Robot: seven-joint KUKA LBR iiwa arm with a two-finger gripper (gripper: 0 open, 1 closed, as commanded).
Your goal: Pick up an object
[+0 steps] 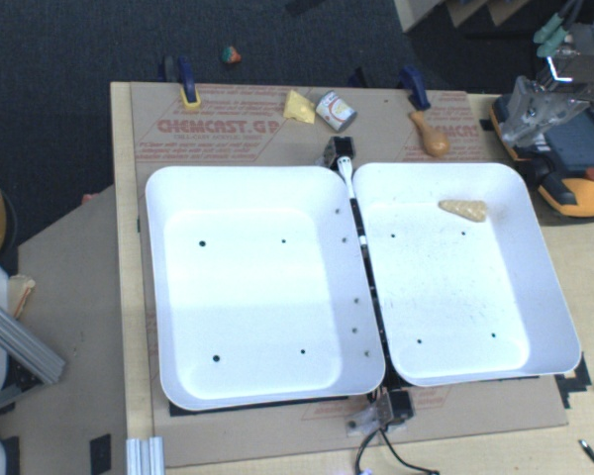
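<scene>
Claw (546, 79) at upper right, grip state unclear, tan piece (463, 209) in right bin (535, 265)

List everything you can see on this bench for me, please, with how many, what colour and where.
bins: 2, white, side by side on the board, left and right
tan piece: 1, beige, in the right bin near its far edge
yellow chunk: 1, on the board behind the left bin
small wrapped block: 1, white and tan, beside the yellow chunk
wooden-looking piece: 1, orange-brown, on the board behind the right bin
clamps: 2, blue, at the board's far edge
tool: 1, grey metal, upper right, off the bins
</scene>
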